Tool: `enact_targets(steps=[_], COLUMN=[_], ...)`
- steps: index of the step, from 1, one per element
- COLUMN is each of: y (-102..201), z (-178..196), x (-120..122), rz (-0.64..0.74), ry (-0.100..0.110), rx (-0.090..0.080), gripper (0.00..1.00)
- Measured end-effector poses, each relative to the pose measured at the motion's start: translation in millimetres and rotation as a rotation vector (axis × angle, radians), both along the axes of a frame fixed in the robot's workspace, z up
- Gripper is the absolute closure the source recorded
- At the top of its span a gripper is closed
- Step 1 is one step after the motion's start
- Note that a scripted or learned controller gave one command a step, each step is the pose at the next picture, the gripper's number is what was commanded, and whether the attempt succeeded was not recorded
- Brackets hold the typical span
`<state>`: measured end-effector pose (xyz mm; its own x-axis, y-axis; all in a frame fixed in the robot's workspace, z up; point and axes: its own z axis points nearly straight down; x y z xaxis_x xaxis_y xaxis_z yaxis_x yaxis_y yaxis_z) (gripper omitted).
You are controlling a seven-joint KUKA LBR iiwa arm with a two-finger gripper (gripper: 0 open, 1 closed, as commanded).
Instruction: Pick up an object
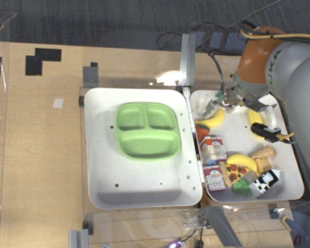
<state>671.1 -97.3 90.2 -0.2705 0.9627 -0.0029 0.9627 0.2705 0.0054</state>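
Grey arm reaches into the right bin; we see its gripper just above a banana. Whether it grips, we cannot tell. We note a green tray in the left bin.

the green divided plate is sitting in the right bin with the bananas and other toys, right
Not quite. The camera view shows the green divided plate in the left bin, by itself. The bananas and other toys are in the right bin, where the end effector is reaching in.
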Motion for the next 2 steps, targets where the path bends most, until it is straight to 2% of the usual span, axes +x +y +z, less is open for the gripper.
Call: enact_targets(steps=[1, 2], y=[1.3, 21.1], z=[14.1, 97.6], x=[3.6, -19.9], rz=[0.001, 0.085], ry=[-0.014, -0.003], rx=[0.001, 0.0], gripper=[1.0, 1.0])
